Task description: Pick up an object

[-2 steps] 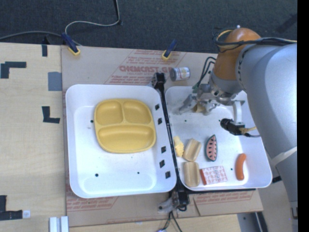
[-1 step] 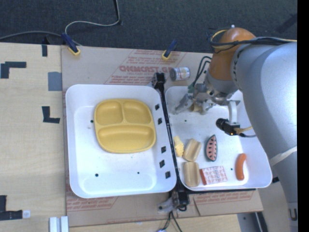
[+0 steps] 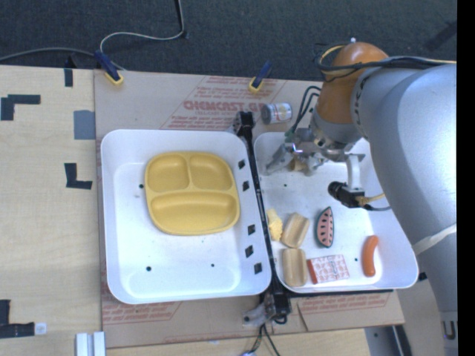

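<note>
We see the gripper [image 3: 297, 156] low over the far left corner of the right bin [image 3: 386, 277], its metal fingers [image 3: 277, 159] spread apart with nothing between them; it is open and holds no object. The things we might pick lie along the near edge of that bin: a pale bread piece [image 3: 295, 231] and a second bread piece [image 3: 293, 266] just below it, a small yellow chunk [image 3: 274, 226] against the left wall, a watermelon slice [image 3: 324, 227] towards the middle, a red-and-white packet [image 3: 328, 268] at the near edge and a hot dog [image 3: 369, 256] near the right corner; a yellow divided plate [image 3: 192, 192] sits in the middle of the left bin [image 3: 126, 273].

We judge the step in hand to be the reach, since the fingers stand well apart from every object; to do it well we would bring the gripper towards the near edge, choose a thing lying free of its neighbours, such as the watermelon slice or the hot dog, turn the fingers across its narrow side, descend until they straddle it, then close; the bread pieces sit close together, so a grasp there risks catching both.
</note>
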Robot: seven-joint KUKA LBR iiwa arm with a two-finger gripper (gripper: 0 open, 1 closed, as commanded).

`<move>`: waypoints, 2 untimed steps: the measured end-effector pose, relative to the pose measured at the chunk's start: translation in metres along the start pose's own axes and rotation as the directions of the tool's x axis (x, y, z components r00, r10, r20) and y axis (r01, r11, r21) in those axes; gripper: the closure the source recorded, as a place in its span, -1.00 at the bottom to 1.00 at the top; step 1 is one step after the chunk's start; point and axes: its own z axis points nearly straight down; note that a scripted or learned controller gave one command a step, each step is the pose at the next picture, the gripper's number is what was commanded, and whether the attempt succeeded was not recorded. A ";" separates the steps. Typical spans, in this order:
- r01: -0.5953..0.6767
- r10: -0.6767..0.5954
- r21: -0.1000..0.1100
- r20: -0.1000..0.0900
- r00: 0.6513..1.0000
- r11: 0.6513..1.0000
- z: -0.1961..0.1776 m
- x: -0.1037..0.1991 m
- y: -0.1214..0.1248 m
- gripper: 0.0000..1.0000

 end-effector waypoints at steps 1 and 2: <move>0.002 -0.002 0.001 -0.002 1.000 1.000 0.000 -0.001 0.000 -1.00; 0.000 0.000 0.000 0.000 1.000 1.000 0.000 0.001 0.000 -1.00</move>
